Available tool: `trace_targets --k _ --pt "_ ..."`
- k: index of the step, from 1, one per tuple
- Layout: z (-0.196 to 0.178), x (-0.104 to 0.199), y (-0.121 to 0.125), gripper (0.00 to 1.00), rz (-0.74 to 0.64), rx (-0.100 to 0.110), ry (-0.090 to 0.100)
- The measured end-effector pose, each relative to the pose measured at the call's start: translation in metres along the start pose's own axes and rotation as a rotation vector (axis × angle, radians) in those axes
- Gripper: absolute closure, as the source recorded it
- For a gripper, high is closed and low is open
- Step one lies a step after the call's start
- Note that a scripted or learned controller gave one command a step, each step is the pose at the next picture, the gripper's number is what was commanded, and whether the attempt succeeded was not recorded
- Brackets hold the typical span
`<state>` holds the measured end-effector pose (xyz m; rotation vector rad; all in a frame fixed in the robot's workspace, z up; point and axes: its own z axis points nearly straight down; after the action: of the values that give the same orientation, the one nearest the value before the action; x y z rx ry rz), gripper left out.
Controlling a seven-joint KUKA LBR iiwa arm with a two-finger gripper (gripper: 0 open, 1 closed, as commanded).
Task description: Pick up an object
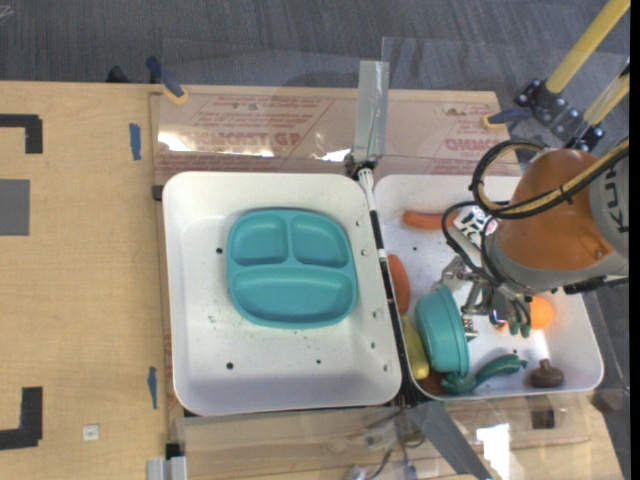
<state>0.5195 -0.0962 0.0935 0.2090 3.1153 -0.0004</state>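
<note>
Reaching arm (560,213): hanging over right bin (585,353).
Hand (487,303): sitting low beside teal cup (442,330); grip cannot be told.
Right bin: holding cup, carrots (432,220), orange ball (541,313), brown piece (545,373).
Left bin (190,268): holding teal divided plate (292,268).

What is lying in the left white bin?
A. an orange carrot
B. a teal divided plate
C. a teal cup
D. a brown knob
B: the teal divided plate, with three compartments, lies in the middle of the left bin; the small toys sit in the right bin.
</note>
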Motion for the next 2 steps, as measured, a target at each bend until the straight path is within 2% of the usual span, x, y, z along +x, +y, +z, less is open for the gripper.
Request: trace_targets --k 1,2 --pt "-0.017 -0.05 -0.042 0.0 0.028 0.002 0.009" --pt "0.005 -0.029 -0.083 0.0 0.022 0.002 0.008"
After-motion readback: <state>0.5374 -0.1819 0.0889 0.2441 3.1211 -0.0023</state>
